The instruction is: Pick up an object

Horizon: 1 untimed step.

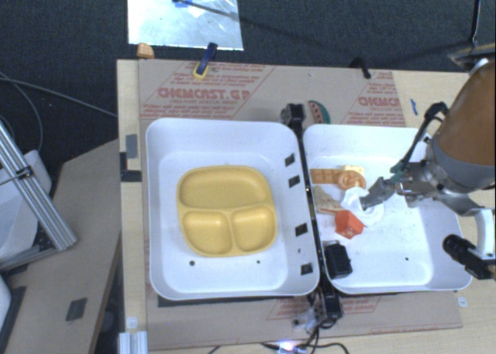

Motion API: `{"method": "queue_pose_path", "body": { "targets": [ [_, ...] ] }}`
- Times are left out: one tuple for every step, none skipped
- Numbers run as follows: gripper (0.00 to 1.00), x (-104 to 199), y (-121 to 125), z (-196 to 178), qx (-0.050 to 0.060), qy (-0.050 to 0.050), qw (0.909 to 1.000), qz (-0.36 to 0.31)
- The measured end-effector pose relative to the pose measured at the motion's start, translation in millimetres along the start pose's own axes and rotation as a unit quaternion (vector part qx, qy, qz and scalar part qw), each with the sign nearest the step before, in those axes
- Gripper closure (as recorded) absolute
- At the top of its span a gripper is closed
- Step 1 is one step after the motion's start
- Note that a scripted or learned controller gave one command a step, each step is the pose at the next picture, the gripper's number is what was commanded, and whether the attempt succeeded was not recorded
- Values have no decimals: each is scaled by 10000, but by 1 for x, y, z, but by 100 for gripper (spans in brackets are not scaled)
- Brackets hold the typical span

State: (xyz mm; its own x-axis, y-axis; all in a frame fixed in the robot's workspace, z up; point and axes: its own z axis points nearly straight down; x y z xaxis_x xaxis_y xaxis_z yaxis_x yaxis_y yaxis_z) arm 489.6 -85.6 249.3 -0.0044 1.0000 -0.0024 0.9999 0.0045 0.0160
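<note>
Spanning most of the bench, two shallow white bins sit side by side: the left bin [163,213] carries a yellow divided tray [227,209], and the right bin [403,259] holds a small heap of objects against its left wall. The arm [469,132] reaches in from the right, and its gripper [375,194] sits low over that heap, its tip at a white crumpled piece [364,207]. Whether the jaws are apart or together cannot be told, and nothing is plainly seen between them.

Just beside the white piece, toward the front of the bin, lies an orange block [349,225], the likeliest thing to pick. It looks small, light and stiff, probably plastic or foam with fairly flat faces, so a pinch across its two opposite sides should hold, though a smooth face might slip. Its long axis appears to run diagonally, from the bin's left wall toward the front right. Behind it lies a tan flat piece [335,177], long axis left to right, thin and harder to pinch. A black object [337,259] rests apart at the front left corner.
</note>
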Motion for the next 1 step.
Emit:
{"method": "queue_pose_path", "body": {
  "targets": [
    [0, 89, -1, -20, 52, 27, 10000, -44]
  ]
}}
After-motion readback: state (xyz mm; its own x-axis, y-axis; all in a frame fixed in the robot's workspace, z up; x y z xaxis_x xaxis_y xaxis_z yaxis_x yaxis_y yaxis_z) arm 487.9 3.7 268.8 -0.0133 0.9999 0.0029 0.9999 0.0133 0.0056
